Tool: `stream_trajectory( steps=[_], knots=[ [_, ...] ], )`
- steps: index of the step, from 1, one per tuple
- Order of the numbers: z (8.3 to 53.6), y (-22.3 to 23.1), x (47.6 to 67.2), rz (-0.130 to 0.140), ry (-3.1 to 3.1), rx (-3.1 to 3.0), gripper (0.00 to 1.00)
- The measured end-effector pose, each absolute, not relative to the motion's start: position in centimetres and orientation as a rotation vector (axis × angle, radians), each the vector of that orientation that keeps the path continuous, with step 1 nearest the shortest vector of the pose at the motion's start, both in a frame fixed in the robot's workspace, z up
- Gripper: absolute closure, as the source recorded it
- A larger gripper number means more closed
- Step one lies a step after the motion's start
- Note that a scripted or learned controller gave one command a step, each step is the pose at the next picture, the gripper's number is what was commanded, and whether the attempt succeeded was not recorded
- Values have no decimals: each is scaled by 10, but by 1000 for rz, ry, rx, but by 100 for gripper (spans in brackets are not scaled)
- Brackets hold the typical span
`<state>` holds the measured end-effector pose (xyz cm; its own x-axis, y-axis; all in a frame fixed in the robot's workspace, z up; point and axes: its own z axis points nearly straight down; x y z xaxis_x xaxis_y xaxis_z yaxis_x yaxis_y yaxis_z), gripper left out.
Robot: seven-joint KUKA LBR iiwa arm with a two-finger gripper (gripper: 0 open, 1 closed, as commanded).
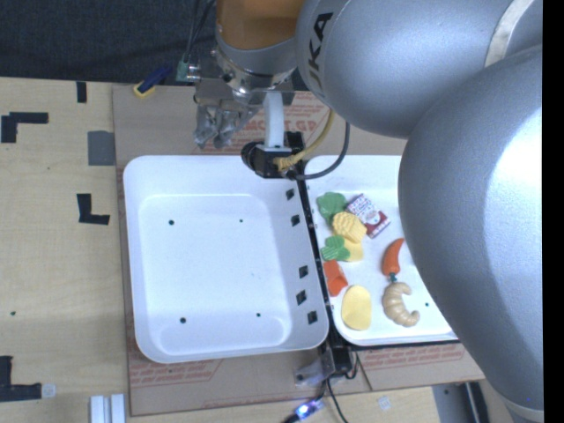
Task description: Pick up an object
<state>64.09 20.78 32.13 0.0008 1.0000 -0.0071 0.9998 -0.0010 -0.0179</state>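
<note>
**Arm poised above the bins, toys gathered in the right bin**

The grey arm (441, 69) fills the upper right of the frame, its orange band (256, 11) at top centre; below that band the gripper (218, 129) hangs over the brown cardboard just above the top edge of the left bin (145, 179); its fingers are too blurred and small against the cardboard to make out, so I cannot tell whether the jaws are spread or pressed together, and nothing can be seen between them.

The objects to pick lie in the right bin (352, 167), at centre right of the frame, partly overhung by the arm; a green piece (330, 204) sits near the divider, with a red and white packet (365, 212) just beside it on the right; a yellow corn-like piece (349, 227) lies below the green piece, touching a second green and yellow item (340, 249); an orange-red piece (335, 277) lies against the divider lower down; a yellow oval (356, 307) rests near the bin's bottom edge; a red chilli-shaped piece (392, 256) stands further right, and a tan croissant (402, 303) lies just under it.

A black fitting (263, 159) with a cable sits at the top of the divider between the bins; black tape marks (88, 210) show on the bench at the left of the frame.
</note>
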Motion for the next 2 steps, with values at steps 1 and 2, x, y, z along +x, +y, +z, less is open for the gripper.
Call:
stream_trajectory(
  steps=[1,2],
  knots=[
    [522,235,668,-24,-2233,-2221,100],
    [369,233,584,30,-2218,-2211,100]
  ],
)
